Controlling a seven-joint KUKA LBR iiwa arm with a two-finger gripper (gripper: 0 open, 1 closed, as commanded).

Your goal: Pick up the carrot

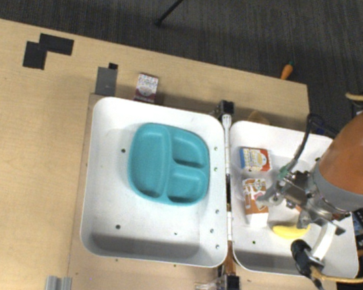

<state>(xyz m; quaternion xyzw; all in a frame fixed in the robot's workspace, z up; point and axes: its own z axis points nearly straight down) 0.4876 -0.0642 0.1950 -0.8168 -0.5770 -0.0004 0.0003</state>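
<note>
In the camera view we see the pincer (282,191) low inside the right bin (348,259), just beside a small carton (254,195) and a second carton (253,160). We cannot tell if it is released or clenched, because the wrist hides it. A yellowish piece (289,231) lies near it; perhaps this is the carrot, but we are unsure. The left bin (107,184) holds a teal tray (168,163). We judge the pick is not yet done
</note>
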